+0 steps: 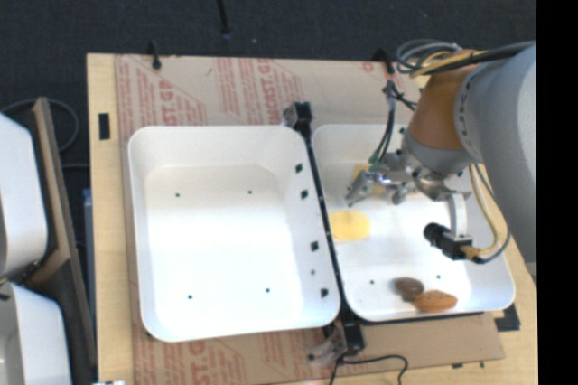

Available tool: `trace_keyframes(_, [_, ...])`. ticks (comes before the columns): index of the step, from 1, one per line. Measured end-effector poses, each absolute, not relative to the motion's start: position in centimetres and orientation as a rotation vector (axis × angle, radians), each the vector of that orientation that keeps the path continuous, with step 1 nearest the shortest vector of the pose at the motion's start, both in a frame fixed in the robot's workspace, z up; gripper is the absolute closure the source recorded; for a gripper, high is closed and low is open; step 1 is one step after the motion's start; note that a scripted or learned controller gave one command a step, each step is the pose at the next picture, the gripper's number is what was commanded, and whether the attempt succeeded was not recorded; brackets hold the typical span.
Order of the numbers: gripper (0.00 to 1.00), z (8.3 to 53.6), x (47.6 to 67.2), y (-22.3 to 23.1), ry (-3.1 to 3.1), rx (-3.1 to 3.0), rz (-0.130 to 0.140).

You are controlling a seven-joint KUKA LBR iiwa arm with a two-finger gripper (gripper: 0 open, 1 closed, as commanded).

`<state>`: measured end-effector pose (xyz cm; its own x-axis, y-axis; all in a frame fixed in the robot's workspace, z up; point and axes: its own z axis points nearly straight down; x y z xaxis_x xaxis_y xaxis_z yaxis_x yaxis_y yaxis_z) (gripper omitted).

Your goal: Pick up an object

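Arm: I am watching the grey arm [492,117], nearest the lens, reaching in from 3 o'clock with its orange band [440,107] hanging over the right bin [492,284].
End effector: it is hovering at about [377,183] in the upper half of the right bin; I cannot tell how it is set, because it is small and blurred from up here.
Yellow object: a pale yellow piece [349,226] is lying on the bin floor near the dividing wall, just at 7 o'clock of the end effector and apart from it. It is looking roundish, slightly wider than tall, with its long axis running roughly 9 to 3 o'clock.
Brown object: a small dark lump [408,286] is sitting at 6 o'clock in the right bin, touching or just beside the orange-brown piece; I cannot tell which.
Orange-brown object: a flat oval [434,301] is lying near the bin's lower rim, its long axis running about 9 to 3 o'clock, pointing slightly down toward 4.
Left bin: the other white bin [153,193] is sitting at 9 o'clock on the tabletop [208,89].
Risk: I am judging that the yellow piece is low and flat, so a descent may be closing above it or skidding it against the divider.
Risk two: the loose cable [465,248] is dangling near the lower objects and may be snagging on a reach toward 6 o'clock.
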<state>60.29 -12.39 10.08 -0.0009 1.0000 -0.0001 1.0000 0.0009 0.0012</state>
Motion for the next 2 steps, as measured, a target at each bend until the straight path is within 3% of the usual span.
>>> trace_keyframes(1, [0.00,10.12,67.39,-16.57,2.218,2.221,0.002])
trace_keyframes(2, [0.00,10.12,67.32,-16.44,2.221,2.220,0.000])
